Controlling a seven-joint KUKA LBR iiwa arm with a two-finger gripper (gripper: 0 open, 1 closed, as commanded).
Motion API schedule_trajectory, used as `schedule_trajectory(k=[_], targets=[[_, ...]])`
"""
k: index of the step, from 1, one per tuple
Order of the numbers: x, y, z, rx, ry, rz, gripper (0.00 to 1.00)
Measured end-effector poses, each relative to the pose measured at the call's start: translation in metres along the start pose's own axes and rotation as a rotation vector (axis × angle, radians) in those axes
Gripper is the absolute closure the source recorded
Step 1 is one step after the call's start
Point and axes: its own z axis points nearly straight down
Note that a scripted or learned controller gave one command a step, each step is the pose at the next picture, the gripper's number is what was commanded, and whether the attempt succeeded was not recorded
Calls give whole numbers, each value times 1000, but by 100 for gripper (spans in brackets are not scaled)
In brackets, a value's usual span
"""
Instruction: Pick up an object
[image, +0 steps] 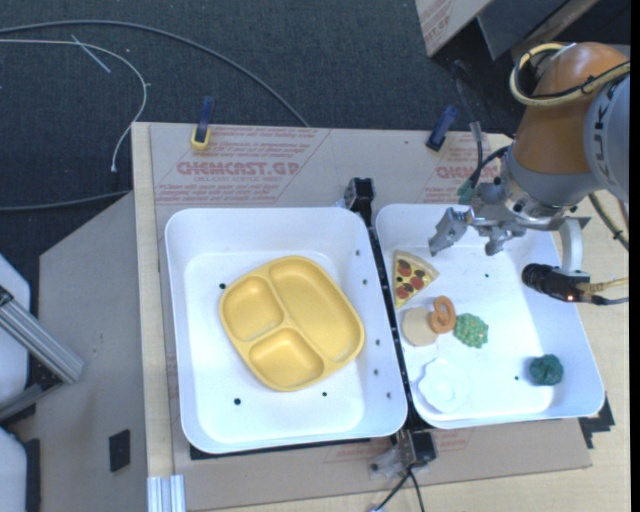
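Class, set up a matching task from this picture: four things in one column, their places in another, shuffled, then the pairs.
Things:
1. yellow tray
2. pizza slice
3. dark green lump
4. claw

Places:
A. near right corner of right bin
B. left bin
C. above right bin's far part
D. right bin, by the divider

Pairs: 1-B, 2-D, 3-A, 4-C

Right bin (580, 340), loose items flat on floor: pizza slice (411, 275) near left wall; orange ring (441, 316) touching tan disc (418, 327); light-green clump (471, 330) just beside ring; white piece (440, 384) near front; dark-green lump (546, 370) apart.
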Motion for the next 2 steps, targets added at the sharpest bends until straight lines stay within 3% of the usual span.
schedule_trajectory(k=[2], targets=[[-3,-1,110,-2,1,2,0]])
